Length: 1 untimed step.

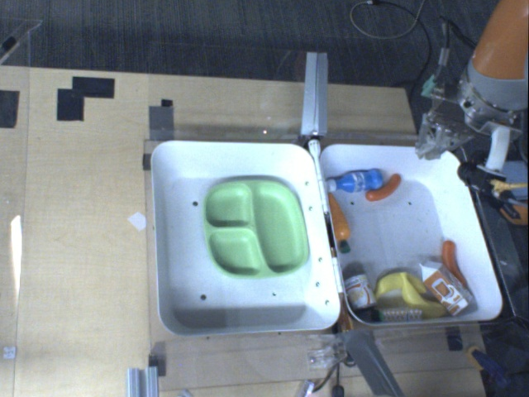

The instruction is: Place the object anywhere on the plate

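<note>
Wooden bench boards are carrying two white bins side by side, and I am looking from the lower edge of the frame upward. At the bottom of the right bin [483, 259] a small can [357, 290], a yellow object [402, 288] and a brown-and-white carton [446, 290] are lying close together, with an orange sausage-like piece [449, 255] just beside the carton. A little higher, an orange stick [339, 222] is resting along the wall between the bins. The green plate [254, 226], with three compartments, is sitting in the middle of the left bin [165, 222], and nothing is lying on it. Toward the upper part of the right bin a blue bottle [357, 180] and a reddish sausage [385, 188] are lying near each other.

Farther, at the upper right of the frame, the gripper [434, 139] is hanging over the top right corner of the right bin. I see no object in it, and whether it is wide or narrow I cannot tell. Behind the bench, dark floor and a thin cable [388, 15] are showing.

To my judgement the picking step is not yet done: every candidate object is lying in the right bin, well apart from the plate. The next move is calling for a descent onto one item, a firm grasp, then a carry leftward across the wall to the plate.
</note>
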Tool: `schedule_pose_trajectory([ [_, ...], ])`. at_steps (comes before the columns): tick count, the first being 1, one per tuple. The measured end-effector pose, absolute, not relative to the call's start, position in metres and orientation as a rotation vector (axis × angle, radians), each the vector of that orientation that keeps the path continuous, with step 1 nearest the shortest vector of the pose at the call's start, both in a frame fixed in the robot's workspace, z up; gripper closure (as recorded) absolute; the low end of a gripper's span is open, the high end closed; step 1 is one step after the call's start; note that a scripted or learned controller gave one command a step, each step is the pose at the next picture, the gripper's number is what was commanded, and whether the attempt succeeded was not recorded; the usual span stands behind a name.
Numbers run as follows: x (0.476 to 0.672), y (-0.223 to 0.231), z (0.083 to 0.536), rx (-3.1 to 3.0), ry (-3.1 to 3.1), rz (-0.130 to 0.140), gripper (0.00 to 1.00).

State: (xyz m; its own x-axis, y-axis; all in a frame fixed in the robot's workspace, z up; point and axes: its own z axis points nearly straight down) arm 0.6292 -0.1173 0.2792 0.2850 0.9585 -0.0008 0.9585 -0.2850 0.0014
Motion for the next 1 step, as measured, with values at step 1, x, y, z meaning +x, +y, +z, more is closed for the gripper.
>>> schedule_pose_trajectory([
  [1,0.6301,-0.116,0.289,2.507,1.888,-0.001,1.0],
])
